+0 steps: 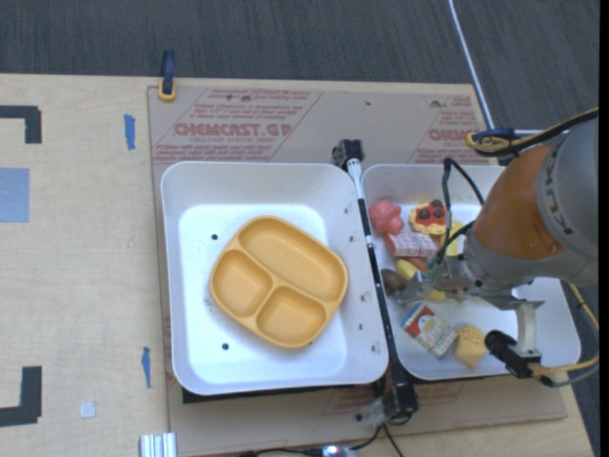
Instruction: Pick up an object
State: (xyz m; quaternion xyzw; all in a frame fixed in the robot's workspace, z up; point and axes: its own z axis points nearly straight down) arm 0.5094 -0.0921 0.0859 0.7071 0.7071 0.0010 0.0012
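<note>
Where the desk [86,255] carries the two bins, the left bin [190,350] is occupied by a yellow divided plate [278,281], lying flat. In the right bin [571,336] small objects are seen clustered: a pink toy [384,216], a red-topped piece [429,217], a pink-white packet [412,245], a small carton [429,329], and a yellow block [469,344]. The gripper [416,287] is lowered into this bin, just beside the packet and above the carton. Whether the fingers are apart or together cannot be told; nothing is seen held.
</note>
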